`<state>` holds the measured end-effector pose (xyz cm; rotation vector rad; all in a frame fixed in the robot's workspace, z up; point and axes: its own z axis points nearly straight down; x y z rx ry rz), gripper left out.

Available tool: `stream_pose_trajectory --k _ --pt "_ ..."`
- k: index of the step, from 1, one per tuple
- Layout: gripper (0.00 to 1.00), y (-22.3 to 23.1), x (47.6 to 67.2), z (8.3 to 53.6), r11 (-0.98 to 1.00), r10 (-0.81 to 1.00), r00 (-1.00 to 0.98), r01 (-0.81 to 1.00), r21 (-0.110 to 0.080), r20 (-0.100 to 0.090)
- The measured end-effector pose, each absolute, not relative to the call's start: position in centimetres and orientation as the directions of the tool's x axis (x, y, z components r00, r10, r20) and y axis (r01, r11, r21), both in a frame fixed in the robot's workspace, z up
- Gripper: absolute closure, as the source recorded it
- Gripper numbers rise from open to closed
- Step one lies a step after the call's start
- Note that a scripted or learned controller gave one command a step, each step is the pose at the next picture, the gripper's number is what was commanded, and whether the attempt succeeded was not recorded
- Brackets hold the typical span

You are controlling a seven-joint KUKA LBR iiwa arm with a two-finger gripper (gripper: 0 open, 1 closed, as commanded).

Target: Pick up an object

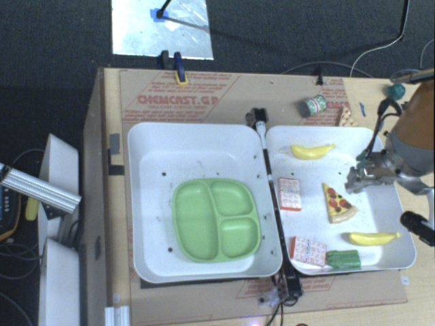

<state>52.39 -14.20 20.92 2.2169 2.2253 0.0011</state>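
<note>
**Gripper's parked over the right bin, pizza slice is the closest grab**

Camera view: the arm comes in from the right and the gripper (359,176) hangs over the right-hand part of the right bin (408,258). I honestly can't tell whether it's spread or closed. It's a dark metal blur from up here, and nothing is visibly caught in it.

Nearest candidate is the pizza slice (338,204), which sits just below and a bit left of the gripper in the frame. Its long axis runs roughly up-down in the picture, point toward the top, crust end toward the bottom. So my guess is the move is a short shift toward the near-left and a drop, closing across the narrow width rather than along the length.

Other options in the same bin:
- upper banana (311,151), up and left of the gripper, lying mostly left-right
- lower banana (372,238), below the gripper, also mostly left-right, near the bin's front right
- a red-and-white packet (289,194) by the divider
- a second patterned packet (308,250) and a green block (342,259) right beside each other at the front edge

The left bin (146,141) has the green divided plate (217,219), well apart from the gripper, so I'd rule that out for this try.

There's also a small can (315,104) on the bench behind the bins, out of play.
</note>
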Motion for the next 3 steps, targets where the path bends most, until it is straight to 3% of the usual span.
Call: stream_pose_trajectory --k 1,2,3 --pt "0.0 -14.2 52.4 20.9 0.003 1.0 -0.003 1.0 0.001 0.0" --pt "0.0 -15.9 55.1 14.5 0.002 1.0 -0.002 1.0 -0.001 0.0" --pt "0.0 -16.2 54.7 8.9 0.002 1.0 -0.002 1.0 0.0 0.0"
